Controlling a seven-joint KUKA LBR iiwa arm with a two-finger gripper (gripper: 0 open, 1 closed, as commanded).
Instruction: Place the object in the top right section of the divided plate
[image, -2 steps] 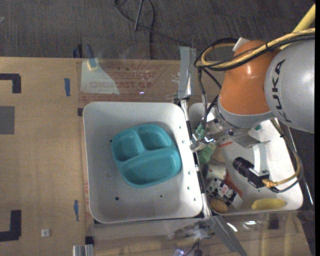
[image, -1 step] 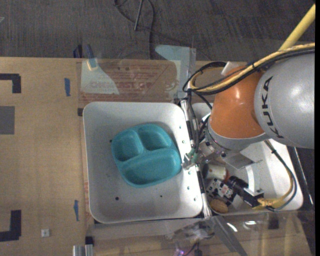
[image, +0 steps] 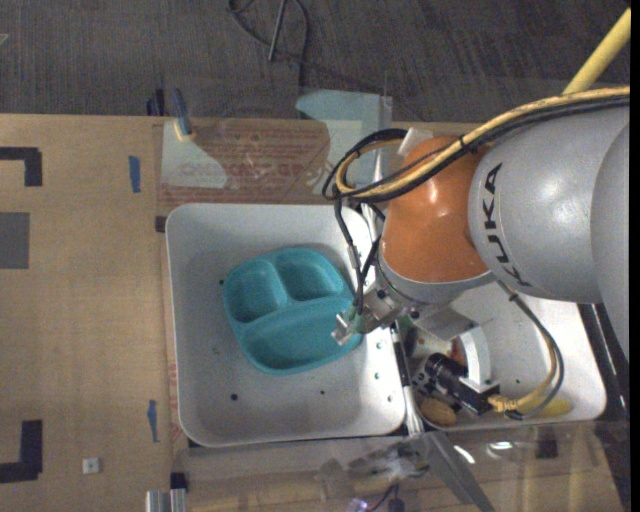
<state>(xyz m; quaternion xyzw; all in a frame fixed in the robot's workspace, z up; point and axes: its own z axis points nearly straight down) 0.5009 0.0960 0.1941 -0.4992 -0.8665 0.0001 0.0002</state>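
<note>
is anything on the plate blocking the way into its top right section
Nothing visible does. The teal plate lies in the left bin, and its top right section looks bare. The gripper sits at the plate's right rim, just below that section. Whether it holds anything cannot be told.
</note>
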